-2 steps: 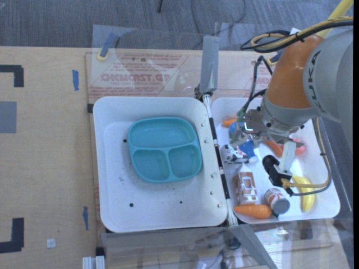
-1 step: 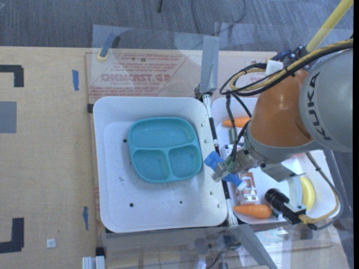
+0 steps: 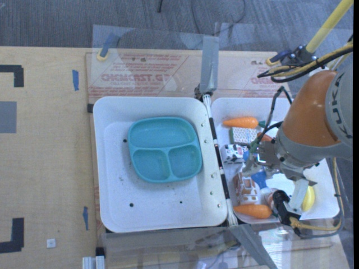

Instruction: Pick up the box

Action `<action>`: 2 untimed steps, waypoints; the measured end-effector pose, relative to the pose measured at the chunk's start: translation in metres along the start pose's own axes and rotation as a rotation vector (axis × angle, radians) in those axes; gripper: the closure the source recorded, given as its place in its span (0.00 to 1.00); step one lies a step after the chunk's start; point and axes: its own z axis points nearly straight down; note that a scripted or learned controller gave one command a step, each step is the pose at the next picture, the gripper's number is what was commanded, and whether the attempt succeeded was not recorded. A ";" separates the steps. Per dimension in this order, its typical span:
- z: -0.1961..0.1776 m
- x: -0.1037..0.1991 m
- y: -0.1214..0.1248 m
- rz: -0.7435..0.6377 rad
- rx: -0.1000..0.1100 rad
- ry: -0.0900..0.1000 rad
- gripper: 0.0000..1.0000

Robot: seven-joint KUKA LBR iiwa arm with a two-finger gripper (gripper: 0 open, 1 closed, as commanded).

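a teal 3-compartment plate point(image 3: 165, 149) lies in the left bin point(image 3: 112, 206) on the table point(image 3: 45, 150). in the right bin point(image 3: 331, 206), a carrot point(image 3: 240, 122) lies at the top, a patterned box point(image 3: 245, 134) just below it, and a second carrot point(image 3: 252, 210) near the bottom. the gripper point(image 3: 259, 156) hangs over the bin's middle, just beside the box; how it is set i cannot tell.

Looking like a robotics lab: wooden bench point(image 3: 45, 167) wearing black and blue tape markers, two white bins point(image 3: 162, 217) taped down beside each other, cables point(image 3: 219, 4) trailing over grey carpet point(image 3: 67, 10), KUKA arm point(image 3: 314, 116) reaching in.
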 end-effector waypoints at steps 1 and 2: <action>0.000 0.065 -0.012 -0.500 0.002 0.002 1.00; -0.010 0.064 -0.011 -0.496 0.001 0.001 1.00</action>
